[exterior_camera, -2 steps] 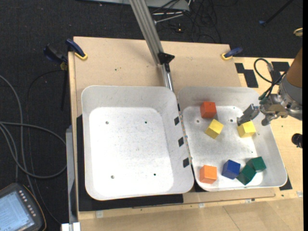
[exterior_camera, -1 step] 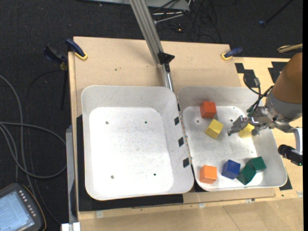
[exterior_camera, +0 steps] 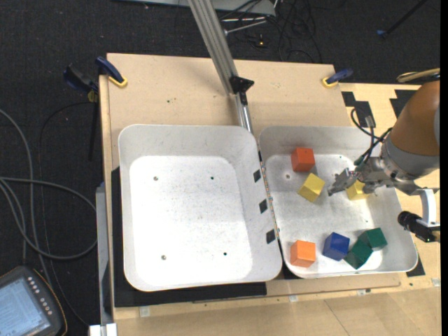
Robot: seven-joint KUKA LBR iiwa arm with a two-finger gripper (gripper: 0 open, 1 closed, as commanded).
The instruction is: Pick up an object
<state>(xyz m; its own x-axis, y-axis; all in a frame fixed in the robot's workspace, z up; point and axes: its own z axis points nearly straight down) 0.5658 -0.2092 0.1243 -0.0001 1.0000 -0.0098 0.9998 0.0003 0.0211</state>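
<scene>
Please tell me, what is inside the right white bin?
The right bin holds two orange cubes, a yellow cube, a blue cube and two green cubes. The gripper partly covers another yellow block.

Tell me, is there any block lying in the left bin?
No, the blocks all lie in the right bin, like the blue block.

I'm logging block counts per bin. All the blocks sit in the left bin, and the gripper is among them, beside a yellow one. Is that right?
Not quite: the camera view shows the blocks in the right bin, not the left. The gripper is among them, beside a yellow block.
</scene>
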